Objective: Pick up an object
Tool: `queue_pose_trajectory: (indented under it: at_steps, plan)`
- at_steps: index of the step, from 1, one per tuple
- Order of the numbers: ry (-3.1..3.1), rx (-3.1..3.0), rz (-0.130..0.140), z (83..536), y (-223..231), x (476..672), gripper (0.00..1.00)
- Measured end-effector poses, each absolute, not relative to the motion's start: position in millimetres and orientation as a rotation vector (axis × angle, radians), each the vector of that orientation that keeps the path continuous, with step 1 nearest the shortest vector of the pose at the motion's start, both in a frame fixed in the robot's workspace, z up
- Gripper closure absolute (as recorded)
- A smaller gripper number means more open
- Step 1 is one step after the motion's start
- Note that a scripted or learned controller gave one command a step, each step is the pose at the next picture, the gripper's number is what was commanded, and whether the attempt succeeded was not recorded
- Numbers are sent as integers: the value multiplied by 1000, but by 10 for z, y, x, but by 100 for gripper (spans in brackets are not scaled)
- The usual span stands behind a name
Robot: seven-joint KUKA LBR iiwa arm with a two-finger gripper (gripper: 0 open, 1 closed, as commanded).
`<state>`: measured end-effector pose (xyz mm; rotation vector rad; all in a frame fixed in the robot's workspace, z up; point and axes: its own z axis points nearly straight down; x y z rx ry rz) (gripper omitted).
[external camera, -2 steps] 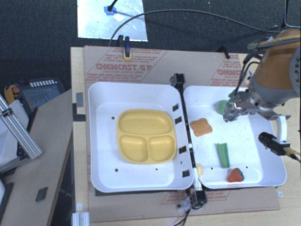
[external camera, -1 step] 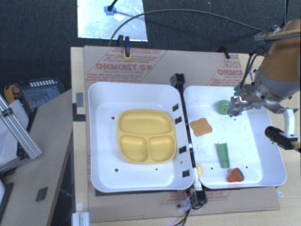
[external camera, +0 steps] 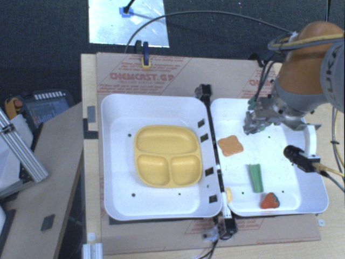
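The green stick (external camera: 255, 177) lies in the right bin (external camera: 318, 198), its long axis running near to far. The arm reaches in from the right, its pincer (external camera: 253, 123) low over the bin's far-left part (whether wide or narrow, I cannot tell). An orange slice (external camera: 230, 145) and a strawberry (external camera: 269, 200) share that bin; the left bin (external camera: 116, 144) holds a yellow divided plate (external camera: 167, 155).

Lab: robot bench (external camera: 161, 69), white bins (external camera: 116, 144)

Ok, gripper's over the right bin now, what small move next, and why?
Probably shift the gripper toward the orange flat piece and lower onto it: it lies just beside the gripper, nearest of the right bin's items, apart from the green block.
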<state>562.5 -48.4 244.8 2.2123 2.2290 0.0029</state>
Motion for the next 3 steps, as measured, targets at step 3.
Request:
queue_pose_trajectory:
  at_steps: [3]
  plan:
    - [2228,2212,3,2331,893,5956,100]
